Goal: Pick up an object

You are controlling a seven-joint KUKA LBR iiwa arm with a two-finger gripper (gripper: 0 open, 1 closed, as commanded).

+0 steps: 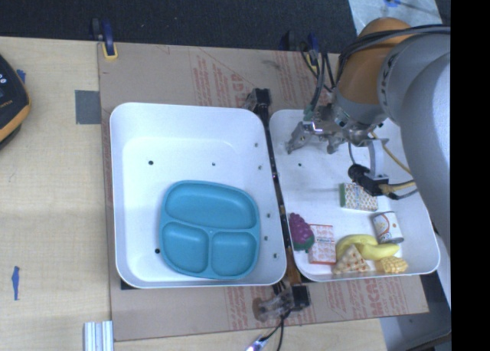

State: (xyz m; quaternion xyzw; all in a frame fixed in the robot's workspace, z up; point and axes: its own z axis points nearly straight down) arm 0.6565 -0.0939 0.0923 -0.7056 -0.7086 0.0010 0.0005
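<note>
My gripper [313,145] hangs over the far end of the right bin [321,181], its two fingers spread open with nothing between them. The toys lie at the bin's near end, apart from the gripper: purple grapes [299,230], a small red-and-white card [322,239], a yellow banana [365,246], a waffle-like cracker [351,264], a corn cob [392,266], a small can [387,227] and a green-patterned packet [358,197].
The left bin [138,150] holds a blue divided plate [209,228]. The arm's grey body and orange band [367,73] lean in from the right over the right bin's far corner. Cables [375,181] trail past the packet. A ridge separates the two bins.
</note>
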